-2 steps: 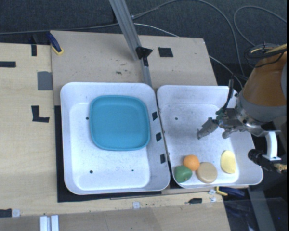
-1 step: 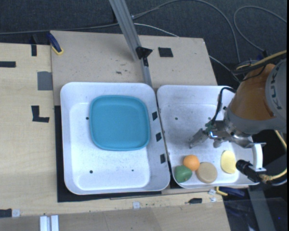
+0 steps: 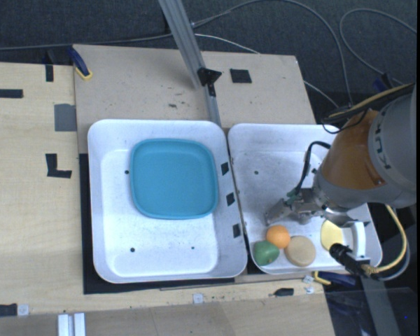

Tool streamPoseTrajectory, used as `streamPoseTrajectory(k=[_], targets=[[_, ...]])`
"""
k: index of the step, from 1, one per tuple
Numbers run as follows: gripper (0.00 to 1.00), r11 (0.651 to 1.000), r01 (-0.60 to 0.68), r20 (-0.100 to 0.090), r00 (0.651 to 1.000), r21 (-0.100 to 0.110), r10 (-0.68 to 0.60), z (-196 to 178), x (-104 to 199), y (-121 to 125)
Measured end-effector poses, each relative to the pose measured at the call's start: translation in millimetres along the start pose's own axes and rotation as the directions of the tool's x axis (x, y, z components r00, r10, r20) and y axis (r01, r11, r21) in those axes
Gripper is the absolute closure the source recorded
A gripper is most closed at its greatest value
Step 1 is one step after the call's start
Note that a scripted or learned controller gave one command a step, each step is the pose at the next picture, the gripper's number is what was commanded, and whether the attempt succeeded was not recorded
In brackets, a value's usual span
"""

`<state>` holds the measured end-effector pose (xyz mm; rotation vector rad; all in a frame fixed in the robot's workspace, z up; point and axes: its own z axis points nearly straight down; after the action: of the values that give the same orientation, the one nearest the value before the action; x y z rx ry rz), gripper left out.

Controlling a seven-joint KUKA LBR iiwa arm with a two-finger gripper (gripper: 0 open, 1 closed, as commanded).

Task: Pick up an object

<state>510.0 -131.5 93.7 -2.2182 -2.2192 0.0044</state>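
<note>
**Orange ball sits just below the jaws in the right bin**

White plastic bins lie side by side on the counter. The left bin carries a blue square plate toward its 12 o'clock half. In the right bin, four things cluster along the 6 o'clock edge: an orange ball, a green object touching it at 7 o'clock, a tan round object touching it at 4 o'clock, and a yellow object at 3 o'clock, partly hidden by the arm. The grey and orange arm enters from 3 o'clock. Its gripper points toward 9 o'clock, just above the orange ball; whether the jaws are parted or closed cannot be told, and nothing shows between them.
</note>
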Motion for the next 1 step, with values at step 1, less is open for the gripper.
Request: streamPoseTrajectory(k=[1], targets=[[1.00, 1.000, 0.001, 0.000, 1.000, -0.003, -0.001, -11.5, 0.2, 1.0]])
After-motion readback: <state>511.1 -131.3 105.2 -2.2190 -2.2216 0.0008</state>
